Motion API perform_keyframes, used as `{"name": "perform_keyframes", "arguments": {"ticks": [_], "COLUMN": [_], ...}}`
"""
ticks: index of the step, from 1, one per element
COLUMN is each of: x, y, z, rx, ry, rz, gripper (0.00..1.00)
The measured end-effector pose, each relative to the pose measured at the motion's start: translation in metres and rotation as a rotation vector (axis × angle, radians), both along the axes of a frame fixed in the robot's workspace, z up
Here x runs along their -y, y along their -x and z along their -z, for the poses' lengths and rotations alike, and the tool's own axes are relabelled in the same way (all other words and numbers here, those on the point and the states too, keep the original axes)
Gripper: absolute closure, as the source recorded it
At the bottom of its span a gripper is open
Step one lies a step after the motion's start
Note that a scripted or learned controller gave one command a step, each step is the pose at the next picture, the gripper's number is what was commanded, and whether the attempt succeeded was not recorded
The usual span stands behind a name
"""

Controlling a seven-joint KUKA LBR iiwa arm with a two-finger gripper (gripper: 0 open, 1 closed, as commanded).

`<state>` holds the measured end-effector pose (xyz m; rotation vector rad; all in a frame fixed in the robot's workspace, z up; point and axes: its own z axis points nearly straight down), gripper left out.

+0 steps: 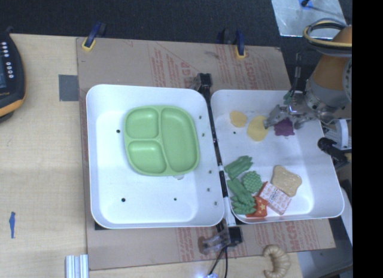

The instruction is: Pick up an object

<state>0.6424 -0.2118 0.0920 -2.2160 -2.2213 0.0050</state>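
Observation:
My gripper (289, 115) hangs low over the back of the right bin (317, 211), below the arm's orange band. A purple object (284, 129) lies directly beneath it and touches or nearly touches the gripper's underside. Just to its left are two yellow pieces (257, 128), one of them round (238, 118). Nothing can be seen lifted off the bin floor.
Toward the front of the right bin lie green vegetable pieces (242, 181), a tan cracker (286, 180) and a red-and-white packet (272, 199). The left bin (108, 205) holds a green divided plate (161, 139). A black divider strip (212, 139) runs between the bins.

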Motion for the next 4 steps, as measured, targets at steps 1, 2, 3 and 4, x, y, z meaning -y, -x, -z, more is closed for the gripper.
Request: {"name": "perform_keyframes", "arguments": {"ticks": [1,2,3,4], "x": [0.000,0.000,0.000,0.000], "y": [-0.001,-0.001,-0.005,-0.015], "z": [-0.011,-0.011,0.000,-0.008], "rx": [0.001,0.000,0.001,0.006], "ry": [0.001,0.001,0.001,0.002], "rz": [-0.004,-0.005,-0.004,-0.004], "gripper": [1.00,0.00,0.00,0.00]}}
